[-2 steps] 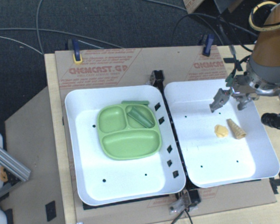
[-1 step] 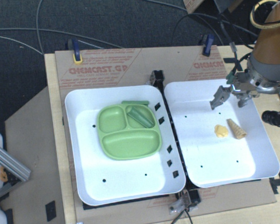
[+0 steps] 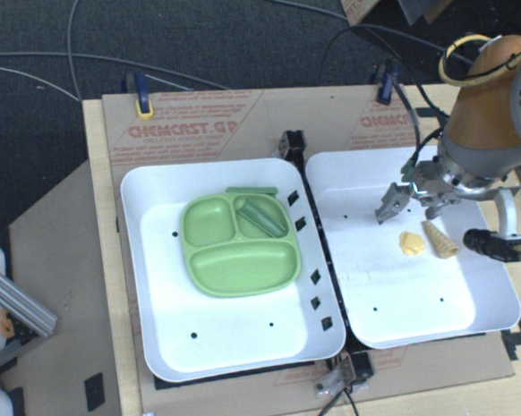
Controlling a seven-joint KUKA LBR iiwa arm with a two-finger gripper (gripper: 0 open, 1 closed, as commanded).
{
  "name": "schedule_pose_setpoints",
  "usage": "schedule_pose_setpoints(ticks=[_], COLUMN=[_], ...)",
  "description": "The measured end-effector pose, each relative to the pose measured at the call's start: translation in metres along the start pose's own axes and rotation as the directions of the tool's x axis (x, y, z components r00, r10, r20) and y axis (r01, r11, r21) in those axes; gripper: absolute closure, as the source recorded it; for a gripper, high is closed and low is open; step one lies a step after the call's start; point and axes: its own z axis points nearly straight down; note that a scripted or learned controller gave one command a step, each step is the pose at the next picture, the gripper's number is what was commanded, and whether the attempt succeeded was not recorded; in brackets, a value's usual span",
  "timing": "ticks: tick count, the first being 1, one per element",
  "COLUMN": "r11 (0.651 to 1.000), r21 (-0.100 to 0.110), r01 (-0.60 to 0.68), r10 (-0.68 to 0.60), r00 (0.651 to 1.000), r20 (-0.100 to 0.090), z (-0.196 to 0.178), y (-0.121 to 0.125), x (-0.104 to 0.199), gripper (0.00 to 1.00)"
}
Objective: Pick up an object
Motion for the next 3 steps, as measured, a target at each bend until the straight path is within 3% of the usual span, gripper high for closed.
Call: schedule_pose_setpoints(ticks=[2,3], r11=[1.000,1.000], r21=[-0.002,-0.007], r01=[0.001,0.000], r10=[-0.001,0.000], r00=[1.000,1.000], r20=[0.000,0.001], z=[0.085,0.072], y=[0.005,0.007], x=[0.010,0.009], gripper=[0.00,1.00])
